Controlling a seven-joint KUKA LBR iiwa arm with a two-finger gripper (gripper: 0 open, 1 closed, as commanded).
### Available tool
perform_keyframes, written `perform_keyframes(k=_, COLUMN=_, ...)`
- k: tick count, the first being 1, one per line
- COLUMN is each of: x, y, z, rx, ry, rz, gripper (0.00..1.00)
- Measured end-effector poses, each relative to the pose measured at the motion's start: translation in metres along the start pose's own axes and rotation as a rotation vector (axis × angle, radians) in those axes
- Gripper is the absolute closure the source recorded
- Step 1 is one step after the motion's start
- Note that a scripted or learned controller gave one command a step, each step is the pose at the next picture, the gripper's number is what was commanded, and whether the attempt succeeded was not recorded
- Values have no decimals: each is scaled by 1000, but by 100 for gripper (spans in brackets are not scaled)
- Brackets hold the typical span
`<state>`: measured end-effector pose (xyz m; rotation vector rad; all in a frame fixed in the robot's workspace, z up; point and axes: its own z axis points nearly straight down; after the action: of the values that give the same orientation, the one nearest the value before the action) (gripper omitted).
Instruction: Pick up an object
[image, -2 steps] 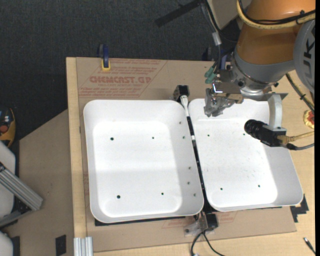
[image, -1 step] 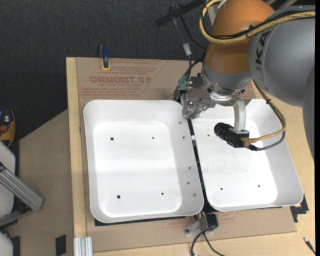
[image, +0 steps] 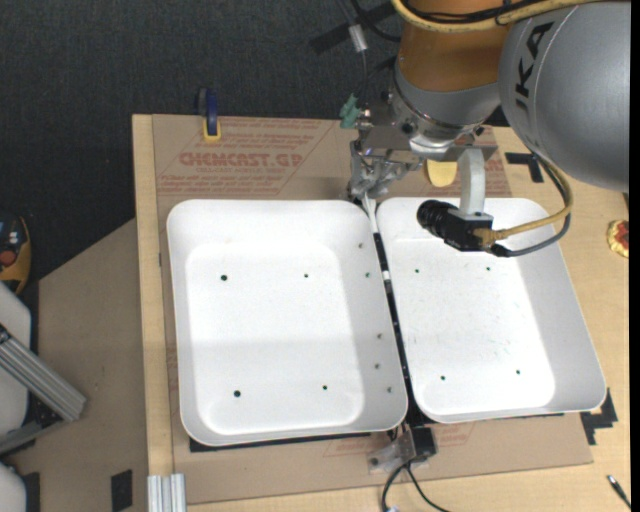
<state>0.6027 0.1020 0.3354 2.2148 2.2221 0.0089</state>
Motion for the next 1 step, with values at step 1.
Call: perform_keyframes(k=1, x=51, y=-52, z=86, rx=19, ry=-1, rz=-2, gripper=100)
